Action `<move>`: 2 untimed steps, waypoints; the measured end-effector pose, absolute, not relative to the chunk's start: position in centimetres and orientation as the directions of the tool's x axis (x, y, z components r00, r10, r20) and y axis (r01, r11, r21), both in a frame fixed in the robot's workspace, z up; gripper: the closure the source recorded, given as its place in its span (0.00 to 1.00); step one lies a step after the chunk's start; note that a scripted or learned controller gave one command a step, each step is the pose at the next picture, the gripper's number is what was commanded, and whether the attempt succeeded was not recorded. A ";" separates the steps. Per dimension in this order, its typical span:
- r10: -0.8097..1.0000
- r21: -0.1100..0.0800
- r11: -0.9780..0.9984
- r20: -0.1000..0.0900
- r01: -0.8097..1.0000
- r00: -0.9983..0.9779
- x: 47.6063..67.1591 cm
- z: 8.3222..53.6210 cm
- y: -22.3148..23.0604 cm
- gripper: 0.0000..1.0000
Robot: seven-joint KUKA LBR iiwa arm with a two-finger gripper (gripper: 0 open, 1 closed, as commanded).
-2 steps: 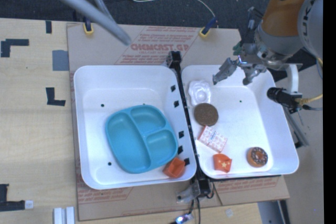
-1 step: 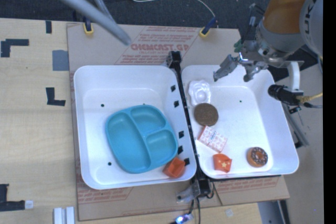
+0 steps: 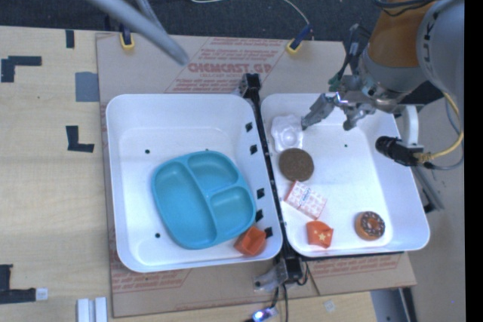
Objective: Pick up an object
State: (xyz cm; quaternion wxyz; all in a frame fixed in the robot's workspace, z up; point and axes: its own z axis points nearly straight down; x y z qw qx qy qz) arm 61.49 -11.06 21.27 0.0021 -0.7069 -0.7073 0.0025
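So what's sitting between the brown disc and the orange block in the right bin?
In the camera view, a white red-patterned packet lies between the brown disc and the orange block.

On the table stand 2 white bins (image 3: 121, 162). The left bin holds 1 blue divided plate (image 3: 202, 197) and 1 orange block (image 3: 251, 240). The right bin (image 3: 400, 200) holds 1 clear plastic piece (image 3: 287, 135), 1 brown disc (image 3: 296, 164), 1 patterned packet (image 3: 305, 199), 1 red-orange block (image 3: 320, 234) and 1 doughnut (image 3: 370, 225).

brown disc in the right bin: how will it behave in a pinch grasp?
The brown disc lies flat and low, so fingers likely struggle to get under its edge. Round and thin: on edge it may roll. It looks rigid and light, and probably slides when pushed.
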 end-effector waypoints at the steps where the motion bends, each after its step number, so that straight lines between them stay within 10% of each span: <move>1: 1.000 -0.005 0.001 0.000 1.000 -0.001 60.9 16.8 -11.0 0.00; 2: 1.000 -0.007 0.002 0.000 1.000 -0.002 60.4 12.2 -10.4 0.00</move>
